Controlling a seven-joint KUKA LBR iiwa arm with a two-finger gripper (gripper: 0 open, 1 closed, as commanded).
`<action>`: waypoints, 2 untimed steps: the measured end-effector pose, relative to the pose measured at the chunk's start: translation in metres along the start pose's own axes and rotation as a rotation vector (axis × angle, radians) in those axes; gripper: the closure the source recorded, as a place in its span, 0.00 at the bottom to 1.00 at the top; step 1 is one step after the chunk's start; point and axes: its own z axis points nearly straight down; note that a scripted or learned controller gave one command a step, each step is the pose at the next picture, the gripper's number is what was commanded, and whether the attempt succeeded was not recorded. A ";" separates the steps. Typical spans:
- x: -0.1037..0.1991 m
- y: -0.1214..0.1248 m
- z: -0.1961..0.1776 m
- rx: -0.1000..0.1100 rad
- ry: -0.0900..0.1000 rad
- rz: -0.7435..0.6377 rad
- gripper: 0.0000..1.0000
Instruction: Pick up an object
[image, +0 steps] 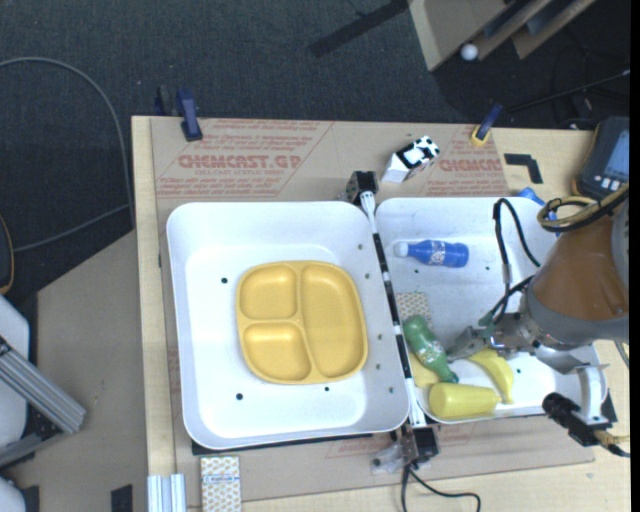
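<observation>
The right bin (455, 215) holds a blue bottle (435, 253) lying on its side near the back. A green bottle (428, 348) lies along the bin's left wall. Just right of it is a yellow banana (497, 372), and a yellow lemon-shaped object (462, 401) rests at the front. My gripper (472, 345) hangs low over the front of this bin, between the green bottle and the banana and close to both. The grey and orange wrist (580, 290) hides the bin's right side. I see nothing lifted off the bin floor.
A yellow divided plate (300, 322) lies in the middle of the left bin (200, 300). A small patterned card (412, 303) lies in the right bin. Behind the bins are a black-and-white object (413, 155) and two blue clamps (187, 113).
</observation>
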 end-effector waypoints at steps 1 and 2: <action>0.000 0.000 -0.010 -0.002 -0.001 0.001 1.00; 0.083 0.045 -0.101 -0.002 0.000 -0.002 1.00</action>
